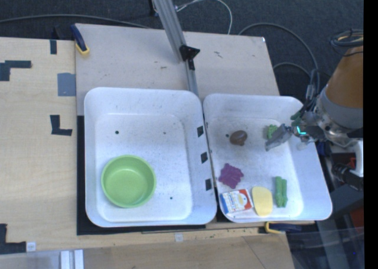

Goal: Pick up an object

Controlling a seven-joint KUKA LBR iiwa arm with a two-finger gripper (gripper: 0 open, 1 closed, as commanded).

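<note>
My gripper (276, 138) reaches in from the right, low over the upper right part of the right bin (307, 170). A small green object (271, 129) lies right against its tip; I cannot see whether it is gripped. To the left of the gripper sits a brown lump (238, 138). Nearer the front lie a purple piece (231, 175), a white and red packet (235, 201), a yellow piece (262, 200) and a long green piece (280, 191).
The left bin (142, 105) holds a green bowl (128, 180) at its front left. A grey pole (171, 19) slants down to the bins' shared back edge. Cables run over the bench behind the right bin.
</note>
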